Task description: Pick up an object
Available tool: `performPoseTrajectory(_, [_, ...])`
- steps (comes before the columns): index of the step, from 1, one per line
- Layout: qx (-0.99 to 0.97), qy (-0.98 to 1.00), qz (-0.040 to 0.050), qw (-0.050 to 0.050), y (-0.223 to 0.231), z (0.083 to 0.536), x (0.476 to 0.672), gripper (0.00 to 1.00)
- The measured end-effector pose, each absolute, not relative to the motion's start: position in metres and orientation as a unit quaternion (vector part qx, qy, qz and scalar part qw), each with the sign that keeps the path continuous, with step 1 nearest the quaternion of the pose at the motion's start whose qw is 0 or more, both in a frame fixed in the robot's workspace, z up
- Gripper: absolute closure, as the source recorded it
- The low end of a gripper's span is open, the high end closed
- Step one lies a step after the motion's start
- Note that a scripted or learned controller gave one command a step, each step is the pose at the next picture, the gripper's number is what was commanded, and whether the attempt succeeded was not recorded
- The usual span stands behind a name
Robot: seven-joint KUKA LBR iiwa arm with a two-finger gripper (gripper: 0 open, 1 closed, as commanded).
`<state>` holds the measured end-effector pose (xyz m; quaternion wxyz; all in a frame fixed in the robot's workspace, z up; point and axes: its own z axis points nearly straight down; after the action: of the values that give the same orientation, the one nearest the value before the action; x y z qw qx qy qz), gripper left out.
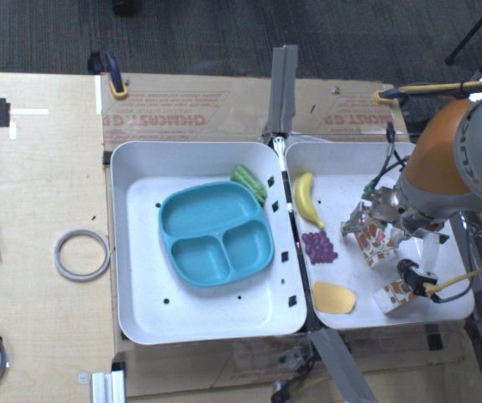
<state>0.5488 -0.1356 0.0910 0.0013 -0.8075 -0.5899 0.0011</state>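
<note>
Over the right bin (451,309) my hand (365,218) hangs low, near the small printed carton (374,243) that lies tilted on the bin floor just below my wrist. Whether my hand is open or closed I cannot tell from this angle, and I see nothing caught in it.

For a pick, I judge that carton the nearest candidate: light, thin-walled cardboard, stiff enough to take across its narrow faces, though too hard a squeeze would likely dent it. A second carton (399,294) of the same kind lies by the bin's lower right corner. The banana (306,198) near the bin's left wall looks like smooth plastic, curved and apt to roll; I would take it across its middle. The purple grape bunch (319,247) below it is knobbly and should grip easily. The yellow piece (334,297) lies flat and low, probably hard to get under.

Counting: two cartons, one banana, one grape bunch and one yellow piece in the right bin. The left bin (132,250) holds one blue divided tray (216,233) with one green item (249,183) at its upper edge. On the desk (39,183) lies one grey ring (82,253).
</note>
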Motion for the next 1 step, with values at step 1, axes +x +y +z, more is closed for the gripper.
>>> performPoseTrajectory(1, [-0.774, -0.633, 0.0012, 0.001, -0.1188, 0.0907, 0.5419, 0.0])
